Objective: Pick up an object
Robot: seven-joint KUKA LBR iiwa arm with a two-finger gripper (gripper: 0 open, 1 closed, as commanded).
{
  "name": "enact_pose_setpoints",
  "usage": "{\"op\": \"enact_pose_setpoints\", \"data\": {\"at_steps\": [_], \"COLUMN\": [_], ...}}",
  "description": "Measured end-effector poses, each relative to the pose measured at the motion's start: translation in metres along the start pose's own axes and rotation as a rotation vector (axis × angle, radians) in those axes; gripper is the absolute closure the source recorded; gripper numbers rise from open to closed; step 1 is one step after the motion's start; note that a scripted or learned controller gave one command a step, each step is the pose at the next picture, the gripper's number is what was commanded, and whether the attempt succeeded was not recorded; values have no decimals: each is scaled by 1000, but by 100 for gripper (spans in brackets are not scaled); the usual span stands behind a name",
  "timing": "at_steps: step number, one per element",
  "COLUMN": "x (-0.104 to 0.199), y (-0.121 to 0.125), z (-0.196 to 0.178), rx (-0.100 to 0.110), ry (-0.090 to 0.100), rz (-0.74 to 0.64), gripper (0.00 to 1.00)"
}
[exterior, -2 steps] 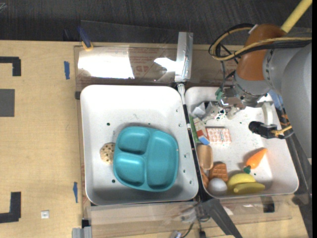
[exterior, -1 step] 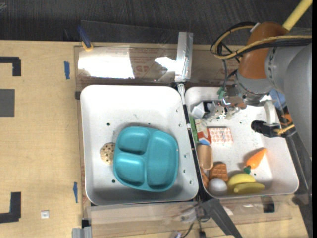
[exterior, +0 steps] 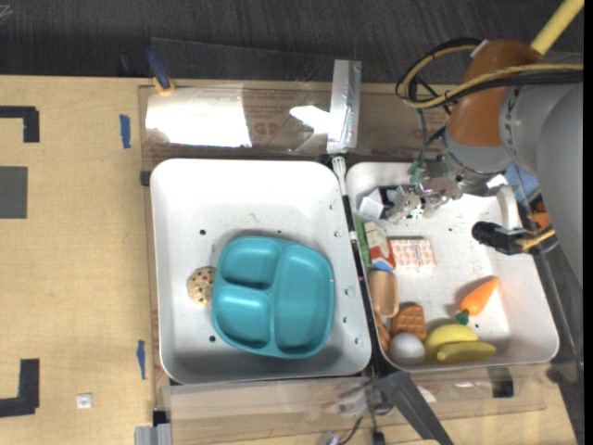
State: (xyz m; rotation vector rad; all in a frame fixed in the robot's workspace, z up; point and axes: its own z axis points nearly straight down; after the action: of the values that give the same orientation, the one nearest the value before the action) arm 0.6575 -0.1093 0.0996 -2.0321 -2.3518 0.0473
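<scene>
The gripper (exterior: 414, 196) hangs low in the back of the right bin (exterior: 533, 341); whether it is parted or closed I cannot tell. Taking the red-and-white packet (exterior: 410, 253) as landmark, the gripper sits just behind it and touches nothing I can make out. Right of the packet and toward the front lies the carrot (exterior: 479, 296), long axis slanted, green end toward the front. In front of that rests the banana (exterior: 459, 341), lying crosswise. Directly in front of the packet are a waffle (exterior: 408, 322) and a white egg (exterior: 406, 346). Far left of the packet, the left bin (exterior: 185, 193) holds a teal divided plate (exterior: 273, 295) with a cookie (exterior: 200, 286) touching its left edge.
</scene>
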Motion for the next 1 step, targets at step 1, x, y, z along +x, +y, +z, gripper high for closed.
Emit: {"op": "enact_pose_setpoints", "data": {"at_steps": [1], "x": [-4], "y": [-44], "z": [-37], "rx": [-40], "ry": [0], "rz": [170], "gripper": [100]}}
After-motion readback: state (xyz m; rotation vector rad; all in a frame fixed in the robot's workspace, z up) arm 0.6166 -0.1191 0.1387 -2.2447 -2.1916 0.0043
